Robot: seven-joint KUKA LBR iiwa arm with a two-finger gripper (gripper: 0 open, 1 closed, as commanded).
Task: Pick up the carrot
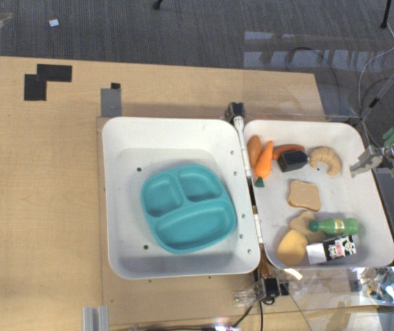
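In the right bin [372,205], hard against its left wall near the far corner, the carrot [264,160] lies with its orange body pointing away and its green stub toward the camera. Just left of it, touching or nearly so, an orange sausage-shaped piece [253,152]. To the carrot's right, a dark red-brown piece [288,148] with a black block [293,160] lying against it. Beside those, a curled croissant [325,159].

Mid-bin: a slice of toast [304,196], flat. Below it a tan lumpy piece [300,221], then a green bottle [334,225] on its side. Near corner: a yellowish potato-like lump [291,247] and a small carton [331,249], black and white with a red patch; its printing is too small to read. No other writing legible on anything.

Left bin [114,205]: a teal divided plate [188,207], three compartments, set at a slight turn.

The tool [368,161] sits at the right bin's far right rim, well apart from the carrot, nothing between its fingers; how far they are spread I cannot tell at this size.

Desk [45,205]: light wood, black tape marks [45,80] at the far left.
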